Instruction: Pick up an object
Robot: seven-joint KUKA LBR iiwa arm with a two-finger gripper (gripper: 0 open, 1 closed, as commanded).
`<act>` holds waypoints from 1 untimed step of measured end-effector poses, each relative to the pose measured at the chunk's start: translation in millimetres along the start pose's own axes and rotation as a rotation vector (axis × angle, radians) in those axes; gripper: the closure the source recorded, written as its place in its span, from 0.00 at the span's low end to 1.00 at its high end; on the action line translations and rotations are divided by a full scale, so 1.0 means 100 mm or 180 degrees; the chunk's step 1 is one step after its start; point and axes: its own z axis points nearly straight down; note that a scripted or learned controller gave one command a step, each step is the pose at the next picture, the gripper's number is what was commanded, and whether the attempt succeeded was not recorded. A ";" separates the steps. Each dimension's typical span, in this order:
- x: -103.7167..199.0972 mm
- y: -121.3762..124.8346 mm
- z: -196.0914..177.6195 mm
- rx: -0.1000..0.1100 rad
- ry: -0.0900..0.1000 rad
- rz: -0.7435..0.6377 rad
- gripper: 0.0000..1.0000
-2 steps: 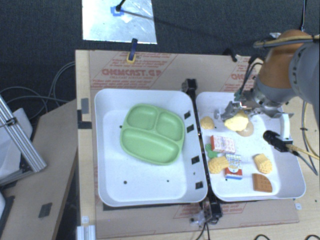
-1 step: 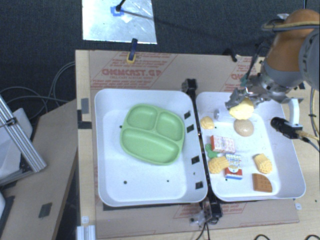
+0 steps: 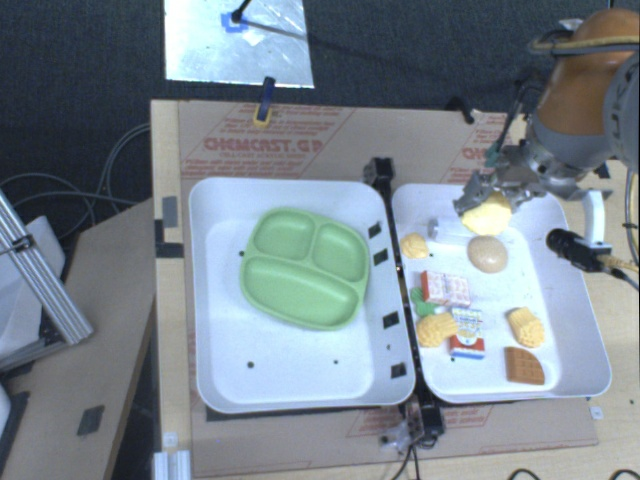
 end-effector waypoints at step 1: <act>0.63 0.04 0.02 0.0001 0.0006 -0.0016 1.00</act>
